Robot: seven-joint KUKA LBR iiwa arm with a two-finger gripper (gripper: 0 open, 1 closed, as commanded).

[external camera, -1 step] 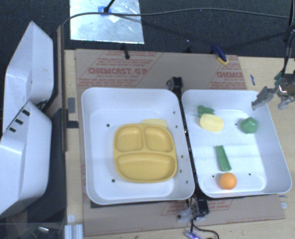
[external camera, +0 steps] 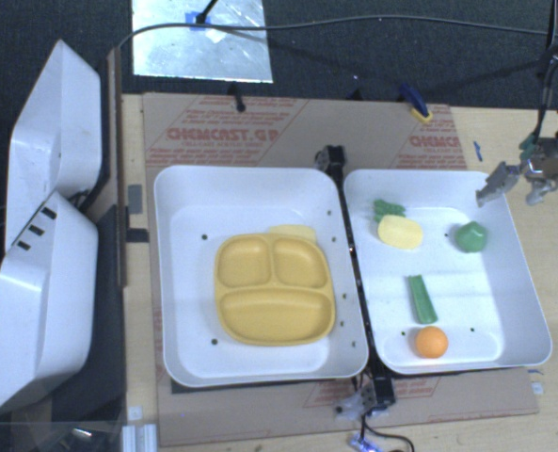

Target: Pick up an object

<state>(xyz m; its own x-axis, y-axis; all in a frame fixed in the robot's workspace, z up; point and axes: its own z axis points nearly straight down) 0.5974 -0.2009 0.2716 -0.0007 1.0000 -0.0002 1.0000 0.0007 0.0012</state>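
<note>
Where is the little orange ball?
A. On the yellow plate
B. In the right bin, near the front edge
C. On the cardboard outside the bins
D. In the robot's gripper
B: the orange ball sits on the floor of the right bin near its front edge, just below the green stick, apart from the yellow plate in the left bin and far from the gripper.

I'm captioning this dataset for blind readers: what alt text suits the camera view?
A two-finger gripper hovers open over the right white bin's far right edge, holding nothing. That bin holds a yellow-and-green toy, a green ball, a green stick and an orange ball; the left bin holds a yellow divided plate.
</note>
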